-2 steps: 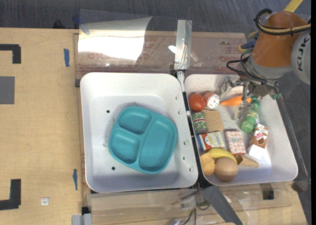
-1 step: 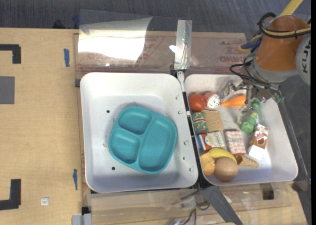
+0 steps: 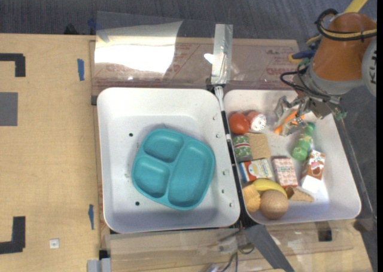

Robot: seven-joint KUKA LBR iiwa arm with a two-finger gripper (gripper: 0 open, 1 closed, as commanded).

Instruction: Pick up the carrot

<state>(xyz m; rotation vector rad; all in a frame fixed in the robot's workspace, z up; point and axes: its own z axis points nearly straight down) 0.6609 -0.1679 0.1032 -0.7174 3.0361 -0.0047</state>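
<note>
Bins are sitting side by side on the surface (image 3: 48, 145): the left bin (image 3: 114, 109) is carrying a teal divided plate (image 3: 173, 169), the right bin (image 3: 344, 196) is crowded with toy food. My tool (image 3: 293, 112) is hanging over its far part, and I cannot tell how it is set. The carrot (image 3: 285, 124) is lying just under it, between a tomato (image 3: 239, 123) and a green vegetable (image 3: 303, 145). I am judging it light, stiff and slippery, so I am aiming across its thicker middle.
</note>
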